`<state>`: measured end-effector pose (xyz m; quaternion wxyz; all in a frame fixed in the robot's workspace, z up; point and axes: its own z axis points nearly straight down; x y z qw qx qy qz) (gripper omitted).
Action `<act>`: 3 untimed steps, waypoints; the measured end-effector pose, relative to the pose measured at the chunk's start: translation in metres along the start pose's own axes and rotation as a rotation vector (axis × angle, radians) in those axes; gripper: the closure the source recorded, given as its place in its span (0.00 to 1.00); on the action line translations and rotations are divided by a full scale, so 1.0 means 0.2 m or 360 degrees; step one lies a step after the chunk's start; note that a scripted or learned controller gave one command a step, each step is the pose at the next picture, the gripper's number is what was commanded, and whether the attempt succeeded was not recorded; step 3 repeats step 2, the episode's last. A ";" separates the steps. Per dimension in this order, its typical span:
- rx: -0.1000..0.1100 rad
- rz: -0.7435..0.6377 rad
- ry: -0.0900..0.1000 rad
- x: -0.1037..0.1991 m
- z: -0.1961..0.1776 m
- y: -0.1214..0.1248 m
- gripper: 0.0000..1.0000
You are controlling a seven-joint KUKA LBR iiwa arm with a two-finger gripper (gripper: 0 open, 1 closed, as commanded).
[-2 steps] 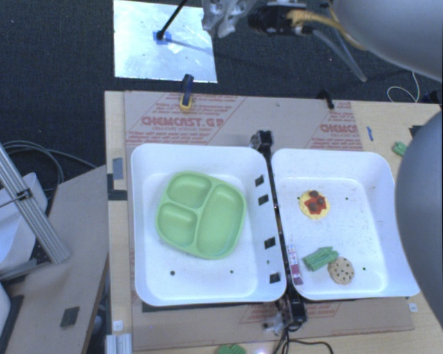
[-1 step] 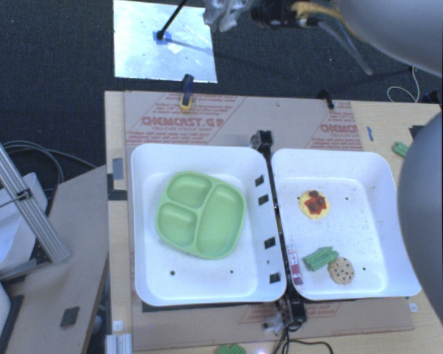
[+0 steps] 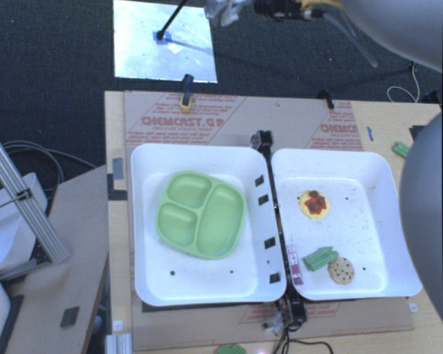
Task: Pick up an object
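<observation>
The right bin (image 3: 374, 166) holds three small toy foods. A yellow disc with a red topping (image 3: 314, 204) lies near its middle. A green bean-like piece (image 3: 318, 258) and a brown chocolate-chip cookie (image 3: 340, 270) sit close together near the front. My gripper (image 3: 223, 10) is high up at the top edge of the view, far behind both bins and above the dark floor. Nothing can be seen held in it. The grey arm (image 3: 422, 207) is a blur down the right side.
The left bin (image 3: 149, 276) holds a light green divided plate (image 3: 201, 214). Black clips (image 3: 263, 200) run along the seam between the bins. A shiny metal sheet (image 3: 163, 41) lies on the floor behind the bench. Cables and a metal rail (image 3: 31, 207) sit at the left.
</observation>
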<state>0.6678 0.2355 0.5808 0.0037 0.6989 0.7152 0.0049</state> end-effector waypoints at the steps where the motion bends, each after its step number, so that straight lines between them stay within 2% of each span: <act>1: -0.0003 -0.0007 -0.0001 0.00 -0.06 0.00 1.00; 3: -0.0012 -0.0014 -0.0001 0.00 -0.11 0.00 1.00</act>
